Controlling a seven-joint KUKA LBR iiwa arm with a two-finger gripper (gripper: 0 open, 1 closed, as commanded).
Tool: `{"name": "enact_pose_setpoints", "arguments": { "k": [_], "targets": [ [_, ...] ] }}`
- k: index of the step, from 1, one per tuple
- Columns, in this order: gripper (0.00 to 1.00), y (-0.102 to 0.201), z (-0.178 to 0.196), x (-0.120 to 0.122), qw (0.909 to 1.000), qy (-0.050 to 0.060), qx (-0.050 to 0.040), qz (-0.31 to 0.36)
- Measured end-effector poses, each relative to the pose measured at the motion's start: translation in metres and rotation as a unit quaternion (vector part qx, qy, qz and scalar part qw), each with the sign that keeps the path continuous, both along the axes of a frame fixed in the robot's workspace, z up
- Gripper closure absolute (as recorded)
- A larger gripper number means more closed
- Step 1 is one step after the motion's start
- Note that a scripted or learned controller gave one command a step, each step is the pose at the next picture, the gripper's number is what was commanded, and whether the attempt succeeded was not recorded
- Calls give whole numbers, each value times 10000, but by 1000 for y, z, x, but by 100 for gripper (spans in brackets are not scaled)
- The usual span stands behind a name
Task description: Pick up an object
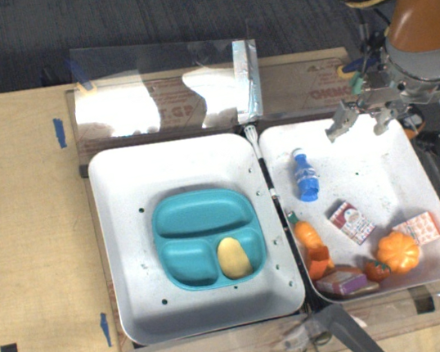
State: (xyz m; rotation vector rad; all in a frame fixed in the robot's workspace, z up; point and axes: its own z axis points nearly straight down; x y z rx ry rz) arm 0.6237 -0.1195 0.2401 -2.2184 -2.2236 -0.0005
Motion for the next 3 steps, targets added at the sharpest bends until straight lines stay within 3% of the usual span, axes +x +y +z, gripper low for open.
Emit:
{"name": "enact_pose_setpoints", "arguments": {
  "k": [1, 2, 3],
  "targets": [
    [0, 56, 22, -10, 9997, -6, 4, 251],
    [100, 55, 31, -9, 9997, -14, 2, 250],
    [0, 55, 31, -9, 9997, -9, 2, 247]
  ]
}}
